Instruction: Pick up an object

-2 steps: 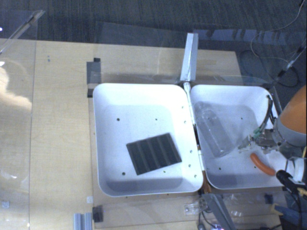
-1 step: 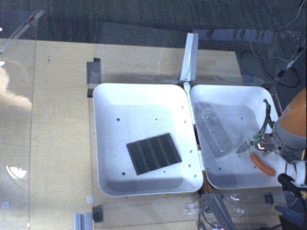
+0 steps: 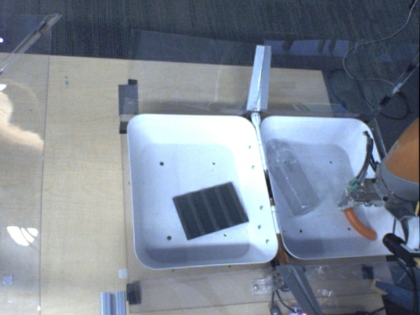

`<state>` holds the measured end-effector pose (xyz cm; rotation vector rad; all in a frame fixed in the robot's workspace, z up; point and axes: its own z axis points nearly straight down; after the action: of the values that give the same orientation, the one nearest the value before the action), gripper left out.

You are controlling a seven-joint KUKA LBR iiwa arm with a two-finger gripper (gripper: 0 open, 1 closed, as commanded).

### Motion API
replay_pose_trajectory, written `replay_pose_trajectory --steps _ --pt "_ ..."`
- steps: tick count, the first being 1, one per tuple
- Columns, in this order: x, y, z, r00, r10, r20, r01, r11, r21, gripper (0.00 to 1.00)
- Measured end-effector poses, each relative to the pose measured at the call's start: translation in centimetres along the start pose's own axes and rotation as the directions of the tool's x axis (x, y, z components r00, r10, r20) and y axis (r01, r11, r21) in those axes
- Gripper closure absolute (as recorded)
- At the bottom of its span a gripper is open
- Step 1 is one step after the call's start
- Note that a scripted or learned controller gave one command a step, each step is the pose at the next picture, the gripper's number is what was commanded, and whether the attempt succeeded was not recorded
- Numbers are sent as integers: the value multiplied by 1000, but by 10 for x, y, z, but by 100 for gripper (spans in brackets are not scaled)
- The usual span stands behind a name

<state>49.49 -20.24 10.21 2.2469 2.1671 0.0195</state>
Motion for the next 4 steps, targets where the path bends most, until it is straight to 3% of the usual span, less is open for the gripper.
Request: replay_pose_trajectory --steps 1,2,3,4 --pt "61 57 -78 993 120 -2 -120 993 17 100" --pt "76 66 -23 958 287 1 -287 958 22 100" --pt "76 66 -24 958 286 1 -286 958 21 0" --pt "114 120 16 970 241 1 -241 970 12 0"
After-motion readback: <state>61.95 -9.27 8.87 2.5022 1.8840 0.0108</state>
